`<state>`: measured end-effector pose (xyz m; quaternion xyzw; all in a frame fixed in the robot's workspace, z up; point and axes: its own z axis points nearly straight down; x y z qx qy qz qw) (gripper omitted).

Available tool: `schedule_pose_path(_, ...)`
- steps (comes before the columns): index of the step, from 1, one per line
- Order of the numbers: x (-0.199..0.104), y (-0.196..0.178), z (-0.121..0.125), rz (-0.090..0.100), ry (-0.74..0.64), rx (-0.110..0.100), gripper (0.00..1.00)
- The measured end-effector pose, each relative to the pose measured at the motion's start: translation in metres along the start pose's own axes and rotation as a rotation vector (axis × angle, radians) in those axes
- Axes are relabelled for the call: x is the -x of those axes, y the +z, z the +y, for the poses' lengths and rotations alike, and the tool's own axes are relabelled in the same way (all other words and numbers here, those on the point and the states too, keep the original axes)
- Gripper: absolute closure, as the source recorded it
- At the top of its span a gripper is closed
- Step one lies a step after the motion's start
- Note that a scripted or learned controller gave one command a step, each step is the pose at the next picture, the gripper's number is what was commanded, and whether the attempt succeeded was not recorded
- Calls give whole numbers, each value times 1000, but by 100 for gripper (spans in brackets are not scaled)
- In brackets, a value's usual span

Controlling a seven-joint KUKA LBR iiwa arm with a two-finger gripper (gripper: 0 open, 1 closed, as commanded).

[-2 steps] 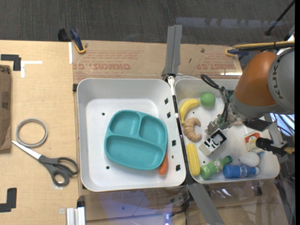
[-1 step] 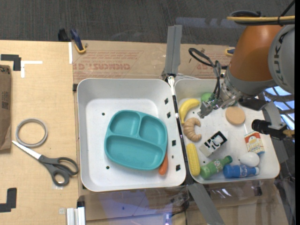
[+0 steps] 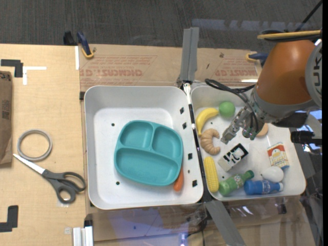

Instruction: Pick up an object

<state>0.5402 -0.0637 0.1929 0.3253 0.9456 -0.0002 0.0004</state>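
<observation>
We find the two-finger metal gripper (image 3: 239,128) low inside the right-hand white plastic bin (image 3: 293,189), just above the small black-and-white printed box (image 3: 233,155). We cannot tell its state. No object is seen lifted, so we judge the pick not yet made. Left of the box lie a tan croissant (image 3: 210,140), a yellow banana (image 3: 205,118) and a corn cob (image 3: 210,172).

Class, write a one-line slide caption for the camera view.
Gripper hovers over the right bin of toy food and bottles, above the croissant; a teal divided plate sits in the left bin.
</observation>
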Motion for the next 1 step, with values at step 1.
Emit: schedule_pose_path(1,47,-55,26,-2,164,0,100)
